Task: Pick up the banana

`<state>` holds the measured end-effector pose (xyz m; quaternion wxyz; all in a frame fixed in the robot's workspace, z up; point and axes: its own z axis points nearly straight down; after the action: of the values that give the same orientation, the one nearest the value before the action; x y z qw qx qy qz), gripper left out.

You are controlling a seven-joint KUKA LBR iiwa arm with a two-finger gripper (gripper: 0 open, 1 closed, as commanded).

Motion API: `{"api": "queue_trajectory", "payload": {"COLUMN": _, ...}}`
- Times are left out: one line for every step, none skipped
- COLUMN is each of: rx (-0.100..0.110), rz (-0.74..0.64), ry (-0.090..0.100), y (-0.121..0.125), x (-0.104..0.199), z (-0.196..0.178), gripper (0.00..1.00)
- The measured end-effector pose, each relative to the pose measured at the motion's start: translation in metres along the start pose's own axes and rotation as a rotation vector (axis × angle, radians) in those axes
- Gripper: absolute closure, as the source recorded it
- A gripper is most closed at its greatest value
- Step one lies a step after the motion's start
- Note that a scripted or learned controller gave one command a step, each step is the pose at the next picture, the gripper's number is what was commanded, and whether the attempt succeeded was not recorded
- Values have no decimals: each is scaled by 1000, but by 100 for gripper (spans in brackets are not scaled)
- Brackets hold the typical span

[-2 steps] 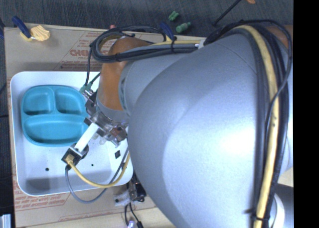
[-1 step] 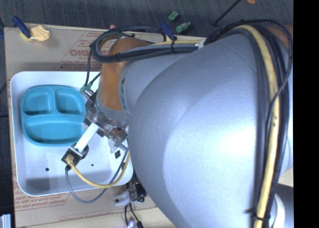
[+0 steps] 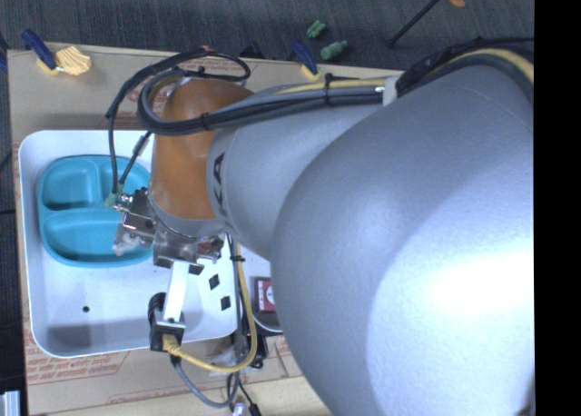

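Camera view: big grey arm (image 3: 381,223), orange band (image 3: 186,155), over the white bin (image 3: 59,314). End effector (image 3: 134,222) sits at the blue tray's (image 3: 77,210) edge, open/closed can't tell. Banana's spot: can't tell, arm's blocking.

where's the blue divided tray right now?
The turquoise two-compartment plastic tray lies in the left white bin, toward its far-left corner, right beside the arm's orange wrist band.

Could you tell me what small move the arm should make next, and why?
Probably lift the wrist slightly and draw back rightward: the arm covers much of the left bin, its wrist low beside the blue tray, so a clearer view seems needed first.
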<state>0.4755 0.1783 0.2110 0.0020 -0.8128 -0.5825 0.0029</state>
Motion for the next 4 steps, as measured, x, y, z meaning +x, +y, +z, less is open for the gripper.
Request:
{"api": "queue_trajectory", "payload": {"rx": 4, "rz": -6, "ry": -1, "y": 0, "x": 0, "z": -10, "gripper": 100}}
{"api": "queue_trajectory", "payload": {"rx": 8, "rz": -13, "ry": -2, "y": 0, "x": 1, "z": -19, "gripper": 100}}
{"api": "queue_trajectory", "payload": {"rx": -2, "rz": -40, "ry": -1, "y": 20, "x": -60, "z": 5, "gripper": 100}}
{"api": "queue_trajectory", "payload": {"rx": -2, "rz": 103, "ry": 2, "y": 2, "x": 17, "z": -61, "gripper": 100}}
